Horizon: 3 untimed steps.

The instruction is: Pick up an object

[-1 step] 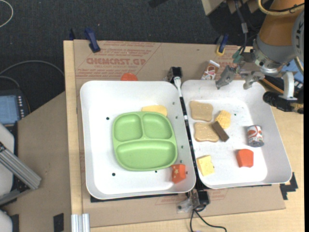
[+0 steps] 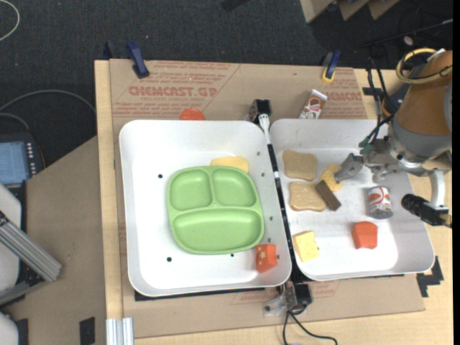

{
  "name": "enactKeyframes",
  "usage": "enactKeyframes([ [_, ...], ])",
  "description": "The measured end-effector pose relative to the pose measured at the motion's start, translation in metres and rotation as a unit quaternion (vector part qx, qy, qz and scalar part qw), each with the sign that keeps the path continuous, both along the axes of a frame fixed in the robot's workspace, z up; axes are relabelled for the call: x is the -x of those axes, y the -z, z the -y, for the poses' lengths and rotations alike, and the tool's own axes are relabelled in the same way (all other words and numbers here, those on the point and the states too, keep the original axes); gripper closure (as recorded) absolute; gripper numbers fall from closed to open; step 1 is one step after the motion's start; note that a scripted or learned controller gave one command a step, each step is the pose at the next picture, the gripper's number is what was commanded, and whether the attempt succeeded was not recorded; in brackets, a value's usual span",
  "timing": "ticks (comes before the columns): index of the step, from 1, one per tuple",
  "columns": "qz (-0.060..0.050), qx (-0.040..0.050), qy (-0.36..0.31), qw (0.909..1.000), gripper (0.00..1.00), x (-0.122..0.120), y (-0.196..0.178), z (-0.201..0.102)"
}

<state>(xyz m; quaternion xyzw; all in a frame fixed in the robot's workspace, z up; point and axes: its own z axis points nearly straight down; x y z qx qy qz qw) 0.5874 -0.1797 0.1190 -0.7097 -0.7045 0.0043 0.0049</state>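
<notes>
Grey gripper (image 2: 352, 165) hung at right bin's (image 2: 417, 264) upper middle, beside bread slices (image 2: 300, 165); whether it was open or closed, cannot tell. Can (image 2: 379, 200) and red block (image 2: 365, 235) lay lower right. Risk: crowded items, glancing miss.

A dark grey carpeted floor (image 2: 65, 27) surrounded the bench (image 2: 180, 88), whose top was a brown board printed with red lettering. Blue clamps (image 2: 136, 58) gripped its far edge. A small lit screen (image 2: 13, 162) stood at the left, with a pale cable (image 2: 8, 13) looping above it.
</notes>
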Motion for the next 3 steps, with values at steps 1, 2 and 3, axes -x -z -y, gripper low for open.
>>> enactKeyframes([
  [1,0.004,-0.0003,-0.004,1.0000,0.00,0.024,0.036,-0.032],
  [2,0.002,-0.0096,-0.007,0.9999,0.00,0.106,0.034,0.004],
  [3,0.006,-0.0031,-0.006,1.0000,1.00,0.104,0.025,0.007],
])
